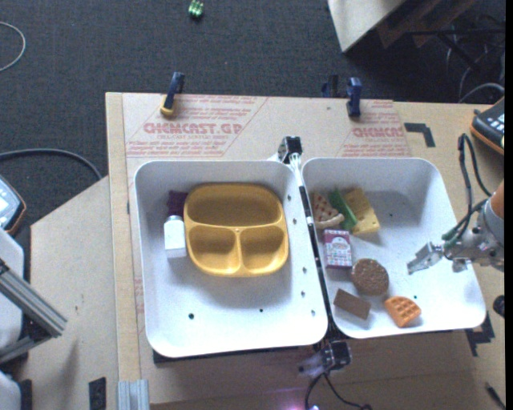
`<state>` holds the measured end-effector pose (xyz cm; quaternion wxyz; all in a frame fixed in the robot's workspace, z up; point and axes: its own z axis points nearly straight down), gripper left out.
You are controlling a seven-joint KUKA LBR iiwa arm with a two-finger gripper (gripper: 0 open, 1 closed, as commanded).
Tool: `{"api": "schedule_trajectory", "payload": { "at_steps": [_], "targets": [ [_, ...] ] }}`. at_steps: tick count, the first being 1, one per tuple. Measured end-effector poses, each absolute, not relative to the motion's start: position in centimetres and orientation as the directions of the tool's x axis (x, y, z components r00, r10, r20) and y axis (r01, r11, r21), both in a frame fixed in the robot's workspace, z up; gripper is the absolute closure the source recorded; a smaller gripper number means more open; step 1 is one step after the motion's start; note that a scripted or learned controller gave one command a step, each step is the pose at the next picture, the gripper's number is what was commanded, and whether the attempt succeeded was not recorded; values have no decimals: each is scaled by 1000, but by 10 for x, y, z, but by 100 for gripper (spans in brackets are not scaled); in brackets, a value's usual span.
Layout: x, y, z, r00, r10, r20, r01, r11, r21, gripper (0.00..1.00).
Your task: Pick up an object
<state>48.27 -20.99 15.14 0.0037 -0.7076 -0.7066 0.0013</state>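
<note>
Just left of the gripper (425, 259), round cookie (370, 275).

Dark carpeted floor (80, 48) | plywood-topped table (240, 128) held by clamps (171, 94) | cables (48, 156) trailing at left | cardboard (377, 20) upper right

Two white bins side by side on the bench (120, 240). Left bin (152, 304): yellow divided tray (235, 228), a small white bottle (175, 236) touching its left edge, a dark item behind the bottle, too hidden to identify. Right bin (417, 184): waffle-like piece (325, 210), green piece (345, 207) on a yellow block (363, 212), small red carton (337, 247), round brown patty (370, 276), brown slab (352, 303), orange waffle (402, 310). Claw (423, 259) low over the right bin's right side, apart from the food items.
</note>
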Motion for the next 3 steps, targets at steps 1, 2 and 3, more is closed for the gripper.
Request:
{"api": "schedule_trajectory", "payload": {
  "at_steps": [1,2,3],
  "targets": [
    [472,-205,96,1,1000,4,1000,-1,-7,0],
    [471,-204,84,1,1000,3,1000,-1,-4,0],
    [472,-205,95,2,1000,0,1000,-2,1,100]
  ]
}}
